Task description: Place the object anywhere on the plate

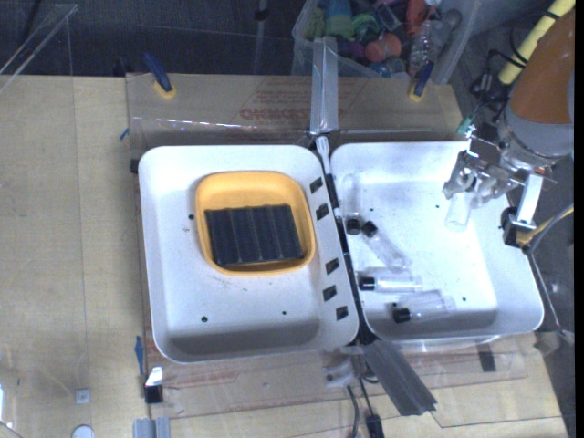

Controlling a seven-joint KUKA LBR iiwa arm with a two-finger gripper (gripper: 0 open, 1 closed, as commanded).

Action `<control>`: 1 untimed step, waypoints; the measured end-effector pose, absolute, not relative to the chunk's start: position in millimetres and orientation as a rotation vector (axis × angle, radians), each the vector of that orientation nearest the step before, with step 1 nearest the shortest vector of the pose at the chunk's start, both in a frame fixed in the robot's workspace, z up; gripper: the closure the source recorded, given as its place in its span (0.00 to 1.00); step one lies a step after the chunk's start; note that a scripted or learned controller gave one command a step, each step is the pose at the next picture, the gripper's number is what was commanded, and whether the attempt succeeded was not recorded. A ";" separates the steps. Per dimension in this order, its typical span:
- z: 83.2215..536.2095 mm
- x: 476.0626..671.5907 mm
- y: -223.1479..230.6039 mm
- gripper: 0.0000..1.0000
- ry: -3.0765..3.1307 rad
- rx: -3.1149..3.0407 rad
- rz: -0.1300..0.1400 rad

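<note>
I'm looking down on the desk with two white bins side by side. In the left bin a yellow plate is sitting, and a dark ribbed tray is lying on it. The right bin is holding several clear plastic tubes with black caps: one tube is lying near the divider, another is resting toward the near edge, and a third is lying slanted near the middle. None of them is touching the plate. The arm is reaching in from the right, and the end effector is hanging over the far right part of the right bin. A clear tube-like object is showing just below it, but I cannot tell whether the end effector is gripping it, or how far open it is. A clear tub of colourful toys is standing beyond the bins.
</note>
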State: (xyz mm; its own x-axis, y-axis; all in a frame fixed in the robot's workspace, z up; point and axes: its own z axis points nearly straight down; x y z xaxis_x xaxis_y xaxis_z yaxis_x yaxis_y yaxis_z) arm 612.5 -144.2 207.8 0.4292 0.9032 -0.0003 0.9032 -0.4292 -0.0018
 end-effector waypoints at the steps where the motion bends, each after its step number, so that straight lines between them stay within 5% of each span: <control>1: 207.8 612.6 -144.2 0.00 -1.678 -2.655 0.002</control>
State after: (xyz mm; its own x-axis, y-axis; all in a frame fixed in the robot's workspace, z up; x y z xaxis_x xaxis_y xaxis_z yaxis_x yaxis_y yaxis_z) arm 612.6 -144.2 207.8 0.4292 0.9032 -0.0002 0.9032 -0.4292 -0.0016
